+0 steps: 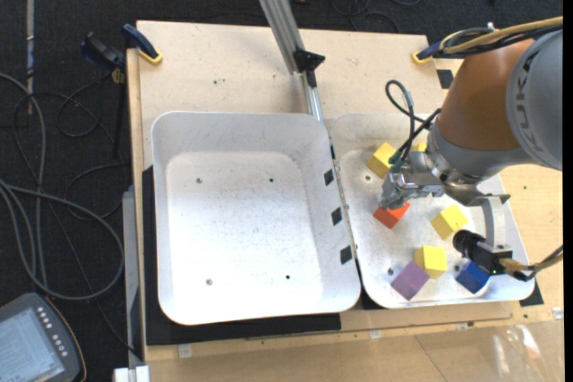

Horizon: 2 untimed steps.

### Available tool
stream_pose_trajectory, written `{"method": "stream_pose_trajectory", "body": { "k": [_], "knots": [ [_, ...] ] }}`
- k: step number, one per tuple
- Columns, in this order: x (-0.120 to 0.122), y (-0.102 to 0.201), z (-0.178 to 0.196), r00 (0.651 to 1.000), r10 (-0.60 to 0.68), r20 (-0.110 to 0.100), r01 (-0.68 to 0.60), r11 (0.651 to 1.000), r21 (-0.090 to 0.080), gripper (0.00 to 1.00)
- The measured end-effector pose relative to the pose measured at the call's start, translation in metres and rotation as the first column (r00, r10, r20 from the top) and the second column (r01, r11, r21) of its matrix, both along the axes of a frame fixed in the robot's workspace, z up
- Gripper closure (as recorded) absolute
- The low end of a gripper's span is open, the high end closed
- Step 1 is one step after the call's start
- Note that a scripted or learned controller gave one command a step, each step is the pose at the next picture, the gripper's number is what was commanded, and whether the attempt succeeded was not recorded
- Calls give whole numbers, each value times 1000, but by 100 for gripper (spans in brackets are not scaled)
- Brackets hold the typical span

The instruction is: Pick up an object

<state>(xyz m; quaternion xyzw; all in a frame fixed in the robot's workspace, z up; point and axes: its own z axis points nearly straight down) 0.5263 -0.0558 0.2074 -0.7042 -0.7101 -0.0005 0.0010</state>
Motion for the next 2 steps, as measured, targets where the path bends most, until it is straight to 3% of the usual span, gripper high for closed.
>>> {"method": "stream_pose_trajectory", "body": {
  "k": [2],
  "knots": [
    [-19,104,9,1000,1,1,-1,1000,0,100]
  ]
}}
